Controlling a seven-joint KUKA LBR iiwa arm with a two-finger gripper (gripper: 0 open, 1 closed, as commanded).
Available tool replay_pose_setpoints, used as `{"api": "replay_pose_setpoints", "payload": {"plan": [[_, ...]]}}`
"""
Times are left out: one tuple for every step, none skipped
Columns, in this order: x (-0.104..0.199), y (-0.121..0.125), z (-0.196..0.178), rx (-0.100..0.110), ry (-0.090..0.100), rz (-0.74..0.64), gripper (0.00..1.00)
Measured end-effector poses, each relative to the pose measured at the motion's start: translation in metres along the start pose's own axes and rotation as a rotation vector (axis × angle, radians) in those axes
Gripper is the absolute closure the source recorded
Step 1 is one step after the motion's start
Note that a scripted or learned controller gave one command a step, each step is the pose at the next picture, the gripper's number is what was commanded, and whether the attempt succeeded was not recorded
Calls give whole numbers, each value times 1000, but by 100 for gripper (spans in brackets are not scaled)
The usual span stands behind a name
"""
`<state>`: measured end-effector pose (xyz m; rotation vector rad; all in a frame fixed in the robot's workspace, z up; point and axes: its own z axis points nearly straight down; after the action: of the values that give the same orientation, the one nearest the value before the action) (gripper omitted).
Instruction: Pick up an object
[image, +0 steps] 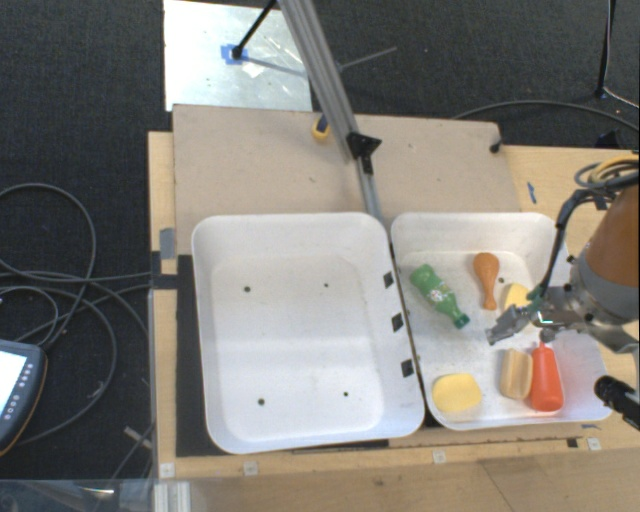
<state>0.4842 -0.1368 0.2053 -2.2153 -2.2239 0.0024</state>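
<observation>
Objects for the picking are all sitting in the right bin (440, 232) — a green bottle (439, 294) lying on its side near the bin's left wall, a tan drumstick-shaped toy (487, 276) further back, a yellow round piece (457, 393) at the front, a small tan block (516, 375) and an orange-red bottle (545, 380) just beside it, touching or nearly so. There's also a pale yellow bit (514, 296) partly hidden behind the hand (507, 326). The hand hangs low over the middle of that bin, between the drumstick and the tan block, but I honestly can't tell whether it's open or closed, and I don't see anything in it. So my read — nothing's picked up yet, the actual grab and lift are both left to do. The left bin (290, 330) on the counter (420, 150) has no objects in it.
</observation>
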Motion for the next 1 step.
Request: {"api": "replay_pose_setpoints", "payload": {"plan": [[0, 1, -2, -5, 0, 2, 0]]}}
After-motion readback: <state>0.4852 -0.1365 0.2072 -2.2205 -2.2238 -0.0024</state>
